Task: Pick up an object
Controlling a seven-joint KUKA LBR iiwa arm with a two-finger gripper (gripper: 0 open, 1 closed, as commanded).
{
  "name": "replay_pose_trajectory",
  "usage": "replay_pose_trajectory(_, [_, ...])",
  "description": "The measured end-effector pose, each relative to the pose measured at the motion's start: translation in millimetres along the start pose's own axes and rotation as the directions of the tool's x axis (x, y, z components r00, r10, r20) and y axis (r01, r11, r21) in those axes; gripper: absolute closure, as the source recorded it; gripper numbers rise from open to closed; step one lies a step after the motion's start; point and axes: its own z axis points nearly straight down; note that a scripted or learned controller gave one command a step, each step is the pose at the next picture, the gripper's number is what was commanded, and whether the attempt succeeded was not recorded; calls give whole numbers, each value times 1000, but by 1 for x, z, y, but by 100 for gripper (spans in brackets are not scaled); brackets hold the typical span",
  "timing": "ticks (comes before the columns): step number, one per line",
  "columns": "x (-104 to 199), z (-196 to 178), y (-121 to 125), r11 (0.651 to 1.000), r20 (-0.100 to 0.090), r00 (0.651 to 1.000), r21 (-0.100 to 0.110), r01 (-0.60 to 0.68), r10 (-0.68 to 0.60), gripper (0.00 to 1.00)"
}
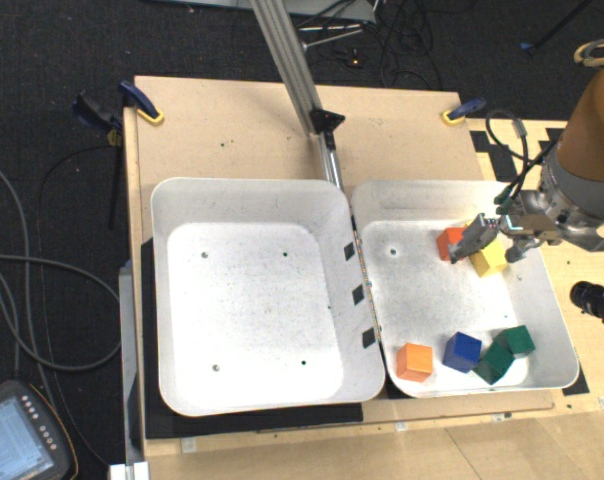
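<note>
I see six small blocks in the right bin (402,208). A red-orange block (448,242) and a yellow block (491,259) sit close together near its upper right. Along the near edge lie an orange block (415,361), a blue block (462,351), and two dark green blocks (495,363) (519,340), clustered and touching.

We see even, fairly bright overhead light, white bins (252,293) near washed out, soft short shadows under the blocks (482,353), dark floor (42,48) swallowing detail, mild softness and grain throughout, arm (587,158) slightly blurred.
</note>
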Motion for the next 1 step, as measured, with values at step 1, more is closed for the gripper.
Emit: replay_pose_trajectory(1, [0,-2,1,1000,1,1000,-4,-2,2,0])
